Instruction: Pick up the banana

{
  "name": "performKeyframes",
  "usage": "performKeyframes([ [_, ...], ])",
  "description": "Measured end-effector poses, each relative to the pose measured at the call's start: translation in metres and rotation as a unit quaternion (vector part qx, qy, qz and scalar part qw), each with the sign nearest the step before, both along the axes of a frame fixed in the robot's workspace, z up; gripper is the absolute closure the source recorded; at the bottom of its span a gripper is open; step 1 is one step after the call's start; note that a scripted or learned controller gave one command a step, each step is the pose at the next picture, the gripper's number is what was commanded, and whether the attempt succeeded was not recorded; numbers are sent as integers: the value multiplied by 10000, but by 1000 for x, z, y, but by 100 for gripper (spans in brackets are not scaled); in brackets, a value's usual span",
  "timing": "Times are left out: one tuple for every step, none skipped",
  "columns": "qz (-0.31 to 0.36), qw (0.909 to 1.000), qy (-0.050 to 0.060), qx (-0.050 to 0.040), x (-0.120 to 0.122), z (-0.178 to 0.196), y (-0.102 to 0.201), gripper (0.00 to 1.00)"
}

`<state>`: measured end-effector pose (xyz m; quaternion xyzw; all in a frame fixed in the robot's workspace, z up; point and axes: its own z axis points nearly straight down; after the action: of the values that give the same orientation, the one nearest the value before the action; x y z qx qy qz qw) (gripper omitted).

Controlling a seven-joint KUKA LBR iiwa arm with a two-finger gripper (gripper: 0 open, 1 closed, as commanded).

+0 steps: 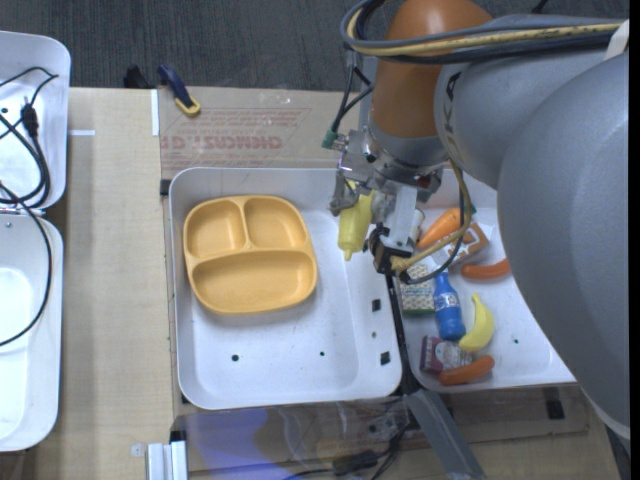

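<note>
Gripper position: gripper (386,236) low over the shared wall between the left bin (205,388) and the right bin (532,356), near the far end of the wall.
Gripper state: open or closed cannot be told from this view; wrist and cables in the way.
Target position: banana (481,324) lying in the right bin, nearer the camera than the gripper and apart from it, not grasped.
Target neighbours: blue bottle (448,308) touching or just beside the banana on its left; red item (466,370) just below it.
Risk, wrong object: yellow item (352,228) just beside the gripper on the left-bin side; similar colour, likely to be taken for the target. Held or merely alongside: cannot tell.
Risk, crowded grasp: descent on the banana likely to catch the blue bottle or pinch both together.
Risk, slip: curved, smooth banana likely to roll out of a closure placed off its middle.
Risk, collision: carrot (441,227) and snack packet (447,256) lying between gripper and banana; low sideways travel likely to sweep them.
Risk, wall strike: lateral move without lift likely to clip the shared wall.
</note>
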<state>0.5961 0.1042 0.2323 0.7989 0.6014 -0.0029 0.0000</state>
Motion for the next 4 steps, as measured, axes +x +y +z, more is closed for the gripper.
performKeyframes([
  [-7,10000,-12,0,44,46,58,100],
  [300,9995,12,2,-24,-49,93,100],
  [-407,9991,-92,41,2,-112,59,100],
  [-641,9976,-226,118,26,-117,43,100],
])
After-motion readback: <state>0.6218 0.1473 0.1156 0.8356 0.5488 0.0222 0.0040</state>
